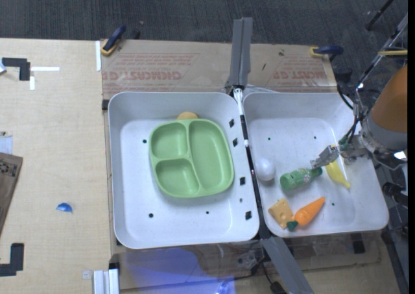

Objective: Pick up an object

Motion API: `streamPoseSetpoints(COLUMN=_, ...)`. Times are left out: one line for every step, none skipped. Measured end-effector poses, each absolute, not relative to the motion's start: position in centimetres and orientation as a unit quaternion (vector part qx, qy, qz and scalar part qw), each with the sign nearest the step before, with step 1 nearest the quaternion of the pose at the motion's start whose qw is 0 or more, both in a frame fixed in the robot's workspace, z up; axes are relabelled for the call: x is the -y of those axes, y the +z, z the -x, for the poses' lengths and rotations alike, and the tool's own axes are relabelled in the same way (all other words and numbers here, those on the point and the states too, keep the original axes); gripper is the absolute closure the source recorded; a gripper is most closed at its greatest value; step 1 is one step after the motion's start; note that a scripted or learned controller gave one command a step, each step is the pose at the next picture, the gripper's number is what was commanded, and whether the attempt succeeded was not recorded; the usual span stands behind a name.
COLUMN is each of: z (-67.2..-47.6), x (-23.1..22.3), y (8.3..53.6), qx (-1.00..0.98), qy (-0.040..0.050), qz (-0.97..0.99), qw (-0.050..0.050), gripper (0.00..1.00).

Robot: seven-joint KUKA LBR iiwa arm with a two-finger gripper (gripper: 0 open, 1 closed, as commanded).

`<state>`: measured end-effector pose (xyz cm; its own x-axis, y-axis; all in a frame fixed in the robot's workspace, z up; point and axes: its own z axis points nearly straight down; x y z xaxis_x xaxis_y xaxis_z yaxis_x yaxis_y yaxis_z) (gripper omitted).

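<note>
The gripper (326,155), fingers slightly parted and holding nothing, hung low in the right bin (363,211) between the green bottle (299,178) and the banana (338,172); centring squarely over one before closing would likely serve best

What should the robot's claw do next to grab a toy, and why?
Probably drop a little lower over the green toy. The gripper sits by that toy's right end in the right bin, and nothing shows between its fingers. The yellow banana lies just beside, so a small, careful move seems best.
</note>
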<state>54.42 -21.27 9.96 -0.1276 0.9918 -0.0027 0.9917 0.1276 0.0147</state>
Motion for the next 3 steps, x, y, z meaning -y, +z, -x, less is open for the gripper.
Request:
streamPoseSetpoints(z=-54.4, x=21.3, y=10.8, qx=-0.75, qy=0.004, qz=-0.662, qw=0.006, gripper=1.0)
streamPoseSetpoints(z=-56.5, x=18.5, y=9.7, qx=-0.755, qy=0.0022, qz=-0.656, qw=0.005, gripper=1.0)
streamPoseSetpoints(z=-58.4, x=12.0, y=21.9, qx=-0.746, qy=-0.0004, qz=-0.665, qw=0.0, gripper=1.0)
